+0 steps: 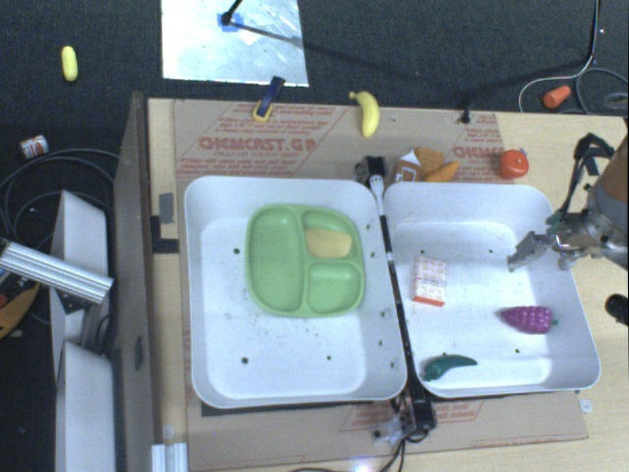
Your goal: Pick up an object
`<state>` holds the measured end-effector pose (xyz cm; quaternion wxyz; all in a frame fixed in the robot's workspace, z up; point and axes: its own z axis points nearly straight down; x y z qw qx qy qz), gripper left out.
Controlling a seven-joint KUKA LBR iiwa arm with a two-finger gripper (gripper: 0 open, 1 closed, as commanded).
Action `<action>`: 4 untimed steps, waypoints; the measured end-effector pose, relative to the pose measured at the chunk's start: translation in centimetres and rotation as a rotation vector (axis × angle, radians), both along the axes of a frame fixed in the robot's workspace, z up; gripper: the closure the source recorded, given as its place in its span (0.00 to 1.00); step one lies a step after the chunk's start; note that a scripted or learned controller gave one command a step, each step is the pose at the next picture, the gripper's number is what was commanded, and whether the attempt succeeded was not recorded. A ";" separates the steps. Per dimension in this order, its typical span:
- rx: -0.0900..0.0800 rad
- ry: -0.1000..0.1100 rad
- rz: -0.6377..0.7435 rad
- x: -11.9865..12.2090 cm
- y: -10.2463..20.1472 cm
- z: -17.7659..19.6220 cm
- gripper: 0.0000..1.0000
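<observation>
Gripper (526, 251) sits over the right side of the right bin (472, 203), reaching in from the right edge of the camera view. 1 dark finger points left and slightly down toward the bin floor; whether the claw is released or clenched cannot be told from this view. Nothing is visible between the fingers. The grey arm body is partly cut off at the frame edge.

Right bin contents, 3 items, all apart from the gripper:
- purple grape bunch (528, 319), below the gripper, near the bin's right wall.
- small white and red packet (429, 281), left of the gripper, lying flat near the divider between the bins.
- green pepper-like toy (447, 365), near the front wall, well apart from the gripper.

Left bin (221, 293) holds 1 green divided plate (295, 264) with 3 compartments. A pale yellow item (329, 243) lies in the upper right compartment.

Outside the bins, on the cardboard behind them: a yellow banana (368, 113), an orange wedge-shaped item (432, 166) just behind the right bin, and a red-orange tomato-like toy (513, 163) farther right. A second small yellow item (69, 63) lies on the dark floor at upper left. A shiny metal sheet (197, 28) lies on the floor behind the bench.
</observation>
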<state>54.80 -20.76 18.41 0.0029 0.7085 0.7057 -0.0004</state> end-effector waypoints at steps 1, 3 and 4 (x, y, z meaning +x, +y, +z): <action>0.004 0.003 0.008 1.2 0.3 -2.6 0.00; 0.005 0.005 0.005 -2.9 0.5 -4.5 0.00; 0.005 0.005 0.004 -3.4 0.1 -7.3 0.00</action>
